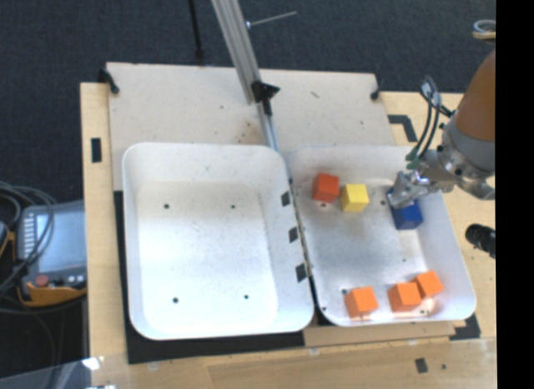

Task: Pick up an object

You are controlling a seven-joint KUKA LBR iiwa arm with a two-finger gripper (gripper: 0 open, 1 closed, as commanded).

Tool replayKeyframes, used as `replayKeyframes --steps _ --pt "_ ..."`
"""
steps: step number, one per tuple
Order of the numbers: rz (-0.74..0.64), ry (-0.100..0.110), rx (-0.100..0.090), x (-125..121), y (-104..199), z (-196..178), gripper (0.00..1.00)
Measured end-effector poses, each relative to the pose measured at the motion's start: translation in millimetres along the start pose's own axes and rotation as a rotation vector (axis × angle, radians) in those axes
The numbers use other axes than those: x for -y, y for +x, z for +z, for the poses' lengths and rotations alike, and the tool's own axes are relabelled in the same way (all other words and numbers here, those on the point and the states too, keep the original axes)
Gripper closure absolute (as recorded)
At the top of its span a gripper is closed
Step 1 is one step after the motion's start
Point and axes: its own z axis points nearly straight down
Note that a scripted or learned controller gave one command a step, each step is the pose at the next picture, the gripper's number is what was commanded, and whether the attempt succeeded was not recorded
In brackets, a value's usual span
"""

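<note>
The right bin [450,245] holds the blocks. The gripper [406,198] sits directly over the blue block [407,215], near the bin's right wall; whether it grips cannot be told. Advise confirming the block is seated before lifting straight up.

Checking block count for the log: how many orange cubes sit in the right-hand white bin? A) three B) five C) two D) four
D: one orange cube beside the small yellow cube near the far wall, and three more along the near wall of the right-hand white bin.
</note>
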Motion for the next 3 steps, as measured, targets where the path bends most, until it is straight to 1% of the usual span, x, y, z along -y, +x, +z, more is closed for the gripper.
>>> replayKeyframes --steps 1,2,3 --pt "0.0 0.005 0.0 12.3 43.0 -4.3 1.0" --pt "-0.001 0.006 -0.001 18.7 103.1 3.3 1.0" --pt "-0.004 0.007 -0.004 25.4 152.2 -0.6 1.0"
